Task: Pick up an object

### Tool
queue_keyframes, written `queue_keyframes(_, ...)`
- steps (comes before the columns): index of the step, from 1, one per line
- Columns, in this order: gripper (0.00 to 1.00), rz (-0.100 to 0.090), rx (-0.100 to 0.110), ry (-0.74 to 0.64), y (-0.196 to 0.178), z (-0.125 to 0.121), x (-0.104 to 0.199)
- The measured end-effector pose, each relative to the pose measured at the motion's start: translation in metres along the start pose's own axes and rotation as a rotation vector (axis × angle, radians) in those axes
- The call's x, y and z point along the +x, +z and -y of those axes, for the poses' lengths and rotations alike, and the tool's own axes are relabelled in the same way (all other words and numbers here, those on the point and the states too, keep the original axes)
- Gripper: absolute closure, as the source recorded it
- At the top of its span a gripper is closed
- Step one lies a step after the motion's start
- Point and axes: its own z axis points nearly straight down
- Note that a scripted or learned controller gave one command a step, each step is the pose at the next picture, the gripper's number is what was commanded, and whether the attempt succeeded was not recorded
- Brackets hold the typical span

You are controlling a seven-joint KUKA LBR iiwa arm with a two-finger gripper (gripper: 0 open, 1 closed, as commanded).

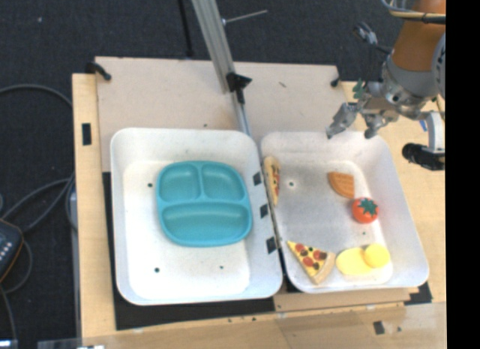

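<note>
We see a robot lab, not a home. A big robot arm w/ an orange band hangs over a plain wood bench. Two white bins sit side by side on it. A metal pole stands at the back of the bench. Black cables lie on the dark carpet floor at the left. The food is toy food, e.g. a pizza slice & a tomato, plus a blue kids' plate. It's a test setup.
</note>
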Motion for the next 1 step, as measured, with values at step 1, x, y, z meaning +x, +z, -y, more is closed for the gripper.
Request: queue_keyframes(1,0.0,0.001,0.0,-0.001,-0.0001,0.0001,-0.0003)
